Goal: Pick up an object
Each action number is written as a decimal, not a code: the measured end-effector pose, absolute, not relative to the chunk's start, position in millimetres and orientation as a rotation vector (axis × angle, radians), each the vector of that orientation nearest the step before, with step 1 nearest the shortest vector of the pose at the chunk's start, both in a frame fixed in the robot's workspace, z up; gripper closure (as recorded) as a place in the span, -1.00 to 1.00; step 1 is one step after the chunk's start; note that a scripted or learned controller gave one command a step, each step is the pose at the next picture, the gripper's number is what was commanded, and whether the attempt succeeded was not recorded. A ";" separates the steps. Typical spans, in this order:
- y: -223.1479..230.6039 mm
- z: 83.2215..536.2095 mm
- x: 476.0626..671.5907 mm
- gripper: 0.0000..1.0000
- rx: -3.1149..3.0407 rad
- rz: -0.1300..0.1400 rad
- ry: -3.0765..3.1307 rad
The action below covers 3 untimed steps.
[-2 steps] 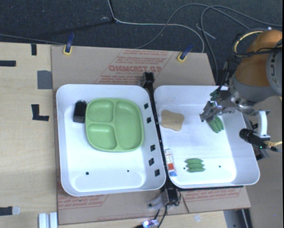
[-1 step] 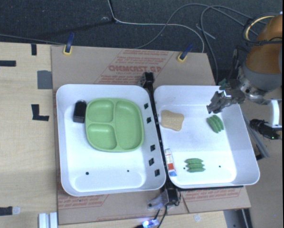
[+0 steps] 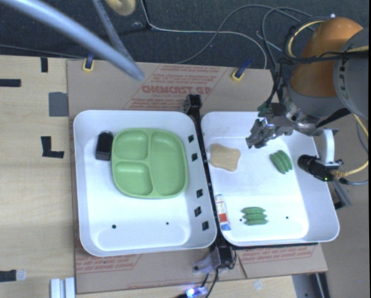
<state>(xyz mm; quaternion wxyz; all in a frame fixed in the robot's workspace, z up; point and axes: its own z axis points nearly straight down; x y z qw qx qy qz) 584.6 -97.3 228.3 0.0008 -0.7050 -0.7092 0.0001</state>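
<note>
The claw (image 3: 259, 136) is seen over the right bin (image 3: 309, 228) near its far edge; how far open it is cannot be told, and nothing is seen held. The tan piece (image 3: 224, 158) and green pod (image 3: 281, 162) lie apart on either side, so a descent between them is likely to close on nothing.

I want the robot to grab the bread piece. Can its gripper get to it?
Probably yes. The gripper hangs over the right bin, just right of the bread piece, which lies flat with bare floor around it. Nothing stands between them.
</note>
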 end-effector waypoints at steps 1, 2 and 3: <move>-41.7 218.5 600.9 1.00 -2.213 0.001 -2.227; 13.3 208.9 607.3 1.00 -2.213 0.001 -2.227; 64.2 225.3 616.3 1.00 -2.213 -0.002 -2.228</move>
